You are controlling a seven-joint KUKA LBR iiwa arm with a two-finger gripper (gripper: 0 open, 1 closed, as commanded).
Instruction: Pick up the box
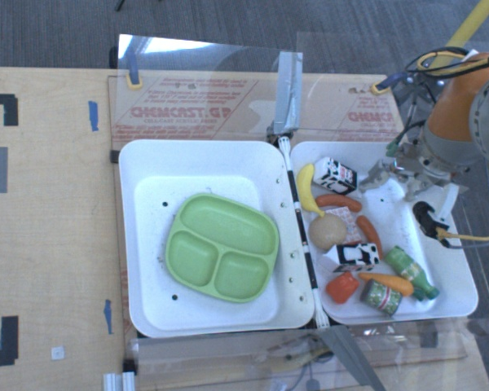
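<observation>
camera view: box not yet taken, arm parked over right bin

left bin [138, 218] carries a green divided plate [221, 248], set apart from the clutter. right bin [464, 287] crowds a banana [308, 189], sausage [338, 203], potato [327, 230] and carrot [387, 281] together. two black-and-white boxes: box [336, 174] at the bin's far end beside the banana, second box [358, 255] mid-bin. gripper [395, 173] hangs just right of the upper box; finger spread cannot be told.

The grey, orange-banded arm [460, 112] reaches in from the right, wrist angled down-left.
</observation>
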